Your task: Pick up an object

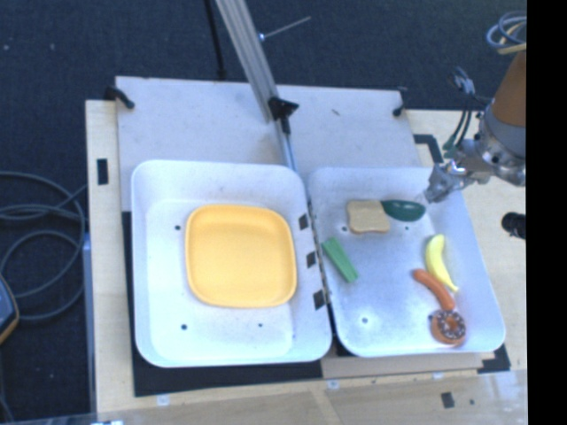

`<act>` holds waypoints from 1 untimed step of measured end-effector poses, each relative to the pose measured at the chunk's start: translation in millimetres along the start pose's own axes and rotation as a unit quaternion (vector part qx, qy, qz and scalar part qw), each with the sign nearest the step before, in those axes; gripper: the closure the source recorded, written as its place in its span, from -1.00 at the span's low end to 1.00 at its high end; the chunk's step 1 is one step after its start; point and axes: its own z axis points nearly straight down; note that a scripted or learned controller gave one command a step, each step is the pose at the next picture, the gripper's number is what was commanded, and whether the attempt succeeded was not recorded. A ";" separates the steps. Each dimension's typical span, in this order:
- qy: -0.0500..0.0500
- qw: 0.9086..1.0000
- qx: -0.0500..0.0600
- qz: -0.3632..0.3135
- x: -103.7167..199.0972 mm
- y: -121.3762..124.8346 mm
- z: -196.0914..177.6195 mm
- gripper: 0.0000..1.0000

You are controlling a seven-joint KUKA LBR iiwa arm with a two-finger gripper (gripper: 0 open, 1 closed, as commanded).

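The right bin [390, 326] holds a tan bread slice [367, 217], a dark green spoon-like piece [403, 209], a green stick [339, 260], a yellow banana [438, 260], an orange hot dog [436, 288] and a brown donut [448, 327]. My gripper [440, 187] hangs over the bin's upper right corner, just right of the dark green piece. Nothing shows between its tips.
The left bin [159, 202] holds a yellow square plate [240, 255]. A metal pole [251, 47] slants up from the divider between the bins. Cables [35, 228] lie on the dark floor at the left.
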 end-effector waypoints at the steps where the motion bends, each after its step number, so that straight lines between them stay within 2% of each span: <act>1: 0.000 1.000 0.001 0.000 -0.7 0.9 -40.8 1.00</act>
